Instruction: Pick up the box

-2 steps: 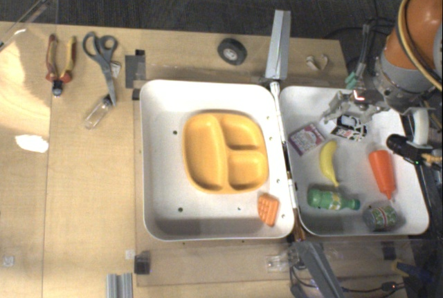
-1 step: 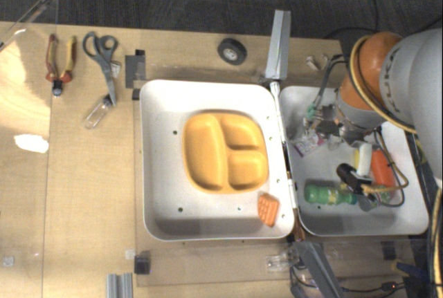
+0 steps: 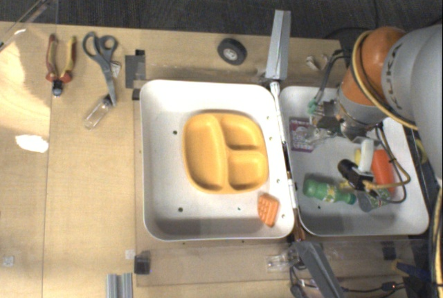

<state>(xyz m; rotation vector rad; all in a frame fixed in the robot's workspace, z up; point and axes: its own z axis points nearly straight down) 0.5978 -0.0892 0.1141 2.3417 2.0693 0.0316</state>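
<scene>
arm [image 3: 408, 75] reaching over right bin's [image 3: 415, 224] far edge | gripper [image 3: 325, 122] hanging by the box [image 3: 300, 135], grip state unclear from here | box lying at right bin's far-left corner | bottle [image 3: 328, 191] lying near its front edge | yellow tray [image 3: 225, 150] sitting mid left bin [image 3: 163, 151], orange piece [image 3: 268, 209] at front-right corner

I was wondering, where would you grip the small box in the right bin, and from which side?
The box seems to lie flat near the right bin's left wall, beside the pincer. I would come straight down from above and pinch its two side edges, probably across the narrower span. The wall leaves little room on its left, so a sideways approach looks poor.
</scene>
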